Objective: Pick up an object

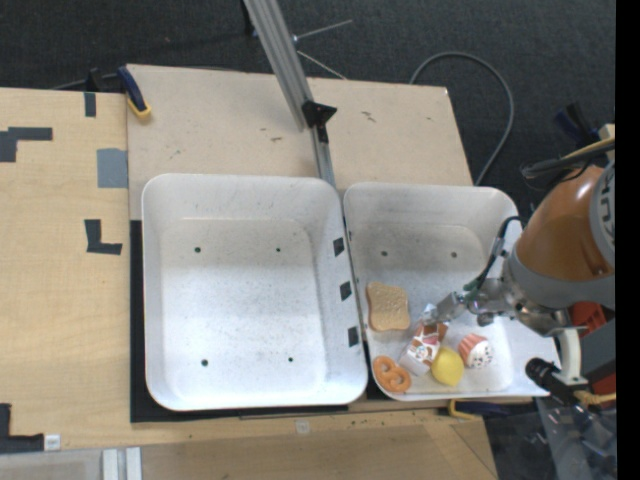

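The right bin (420, 208) holds several small items near its front edge. A slice of bread (388, 306) lies left of centre. A red and white carton (424, 347) sits just right of it, with a yellow lemon (447, 368) and an orange pretzel-like ring (392, 374) in front. A white and red round toy (477, 350) lies further right. My gripper (441, 313) reaches in from the right and hangs low over the carton's far end, close to the bread. The view does not show anything held.
The left bin (240, 193) stands beside the right one, sharing a raised middle wall (345, 288). A slanted metal pole (285, 53) rises behind the bins. The arm's orange band (565, 233) overhangs the right bin's right edge.
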### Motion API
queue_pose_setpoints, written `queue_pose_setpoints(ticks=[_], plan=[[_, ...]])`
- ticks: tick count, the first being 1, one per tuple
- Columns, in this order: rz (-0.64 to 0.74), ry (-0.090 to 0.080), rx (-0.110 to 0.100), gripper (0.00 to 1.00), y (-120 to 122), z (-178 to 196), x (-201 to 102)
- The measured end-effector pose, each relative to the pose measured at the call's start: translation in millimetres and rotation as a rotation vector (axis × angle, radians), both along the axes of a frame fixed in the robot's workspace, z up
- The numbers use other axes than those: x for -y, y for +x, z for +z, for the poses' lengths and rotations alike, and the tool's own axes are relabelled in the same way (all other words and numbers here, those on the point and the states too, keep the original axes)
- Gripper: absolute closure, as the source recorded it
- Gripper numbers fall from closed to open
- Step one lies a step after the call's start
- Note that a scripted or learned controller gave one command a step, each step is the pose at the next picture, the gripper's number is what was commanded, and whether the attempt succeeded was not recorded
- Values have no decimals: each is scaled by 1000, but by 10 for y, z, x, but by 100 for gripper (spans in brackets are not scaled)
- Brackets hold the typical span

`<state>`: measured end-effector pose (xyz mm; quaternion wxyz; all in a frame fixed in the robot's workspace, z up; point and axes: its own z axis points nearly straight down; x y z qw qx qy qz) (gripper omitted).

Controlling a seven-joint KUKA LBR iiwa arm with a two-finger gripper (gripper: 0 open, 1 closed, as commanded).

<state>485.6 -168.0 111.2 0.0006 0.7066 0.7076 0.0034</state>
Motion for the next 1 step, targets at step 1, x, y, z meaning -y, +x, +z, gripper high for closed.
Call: queue_pose_setpoints(ticks=[1], plan=[[-1,-10,9,0,35,-49,30]])
